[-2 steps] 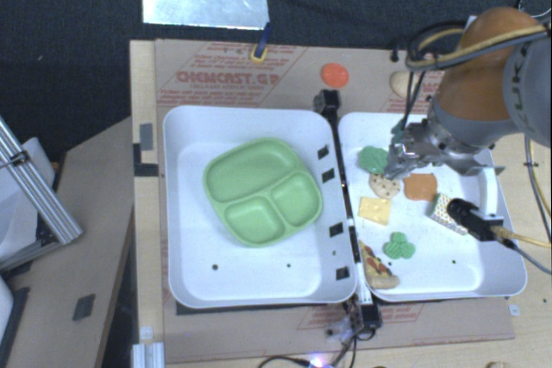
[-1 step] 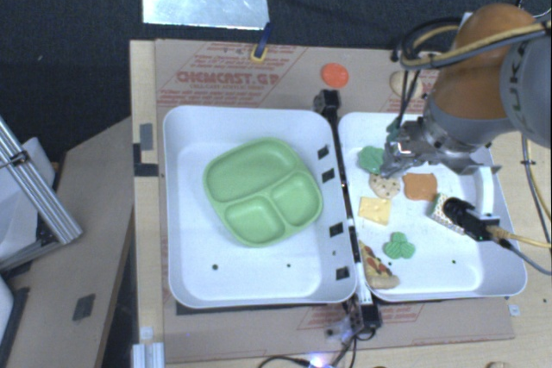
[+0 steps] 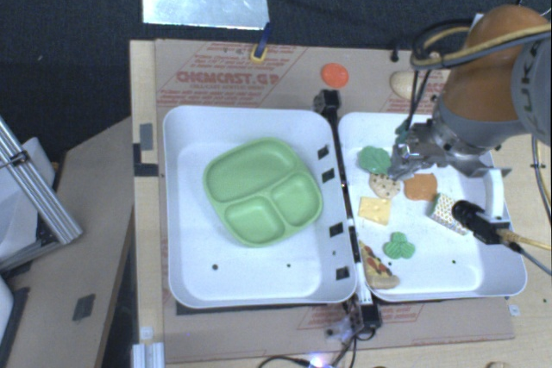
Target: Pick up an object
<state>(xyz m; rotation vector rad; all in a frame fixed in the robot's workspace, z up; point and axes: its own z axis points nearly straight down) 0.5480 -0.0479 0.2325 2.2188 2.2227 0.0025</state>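
The right bin (image 3: pixel 496 276) holds several toy food pieces. My gripper (image 3: pixel 396 171) hangs low over its upper left part. Just below the gripper tip lies a speckled tan cookie (image 3: pixel 381 186), touching it or nearly so. A dark green leafy piece (image 3: pixel 373 158) lies to the gripper's left and an orange-brown slice (image 3: pixel 421 186) to its right. Further forward are a yellow cheese square (image 3: pixel 373 210), a checkered wafer (image 3: pixel 443 209), a small green clover-shaped piece (image 3: pixel 398 246) and a hot-dog-like piece (image 3: pixel 378 268) at the bin's front left corner.
The left bin (image 3: pixel 185 271) carries a light green divided plate (image 3: pixel 262 191). An orange disc (image 3: pixel 335 75) and a tan rounded object (image 3: pixel 401 84) sit on the cardboard behind the bins. The arm's body (image 3: pixel 492 73) covers the right bin's far right corner.
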